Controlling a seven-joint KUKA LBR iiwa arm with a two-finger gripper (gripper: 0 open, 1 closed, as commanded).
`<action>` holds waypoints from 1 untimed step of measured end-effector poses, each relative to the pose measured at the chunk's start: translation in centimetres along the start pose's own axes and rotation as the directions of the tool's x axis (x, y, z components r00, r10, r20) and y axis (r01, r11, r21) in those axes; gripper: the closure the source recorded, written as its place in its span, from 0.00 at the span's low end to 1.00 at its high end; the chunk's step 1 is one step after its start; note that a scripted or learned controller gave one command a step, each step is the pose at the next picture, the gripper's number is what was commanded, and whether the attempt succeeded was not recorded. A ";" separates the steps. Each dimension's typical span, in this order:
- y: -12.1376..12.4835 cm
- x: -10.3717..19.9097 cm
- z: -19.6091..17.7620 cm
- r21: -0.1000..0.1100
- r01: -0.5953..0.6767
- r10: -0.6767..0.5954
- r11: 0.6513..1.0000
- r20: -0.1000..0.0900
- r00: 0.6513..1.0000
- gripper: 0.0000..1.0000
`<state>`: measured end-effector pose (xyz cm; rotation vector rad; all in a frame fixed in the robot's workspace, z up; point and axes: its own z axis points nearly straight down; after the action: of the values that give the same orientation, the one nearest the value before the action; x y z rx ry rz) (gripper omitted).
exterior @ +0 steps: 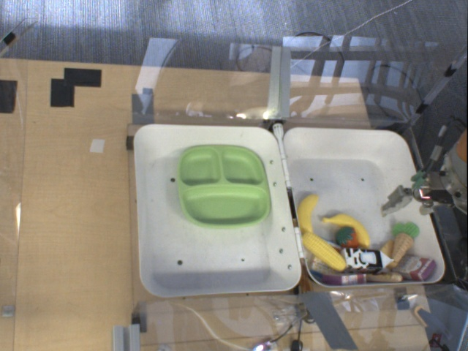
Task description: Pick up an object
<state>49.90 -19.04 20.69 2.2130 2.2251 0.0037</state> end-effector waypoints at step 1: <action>4.0 5.4 11.5 -0.016 0.055 -0.055 0.998 0.004 0.998 0.00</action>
<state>53.96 -13.60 9.18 2.1411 2.2751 0.0175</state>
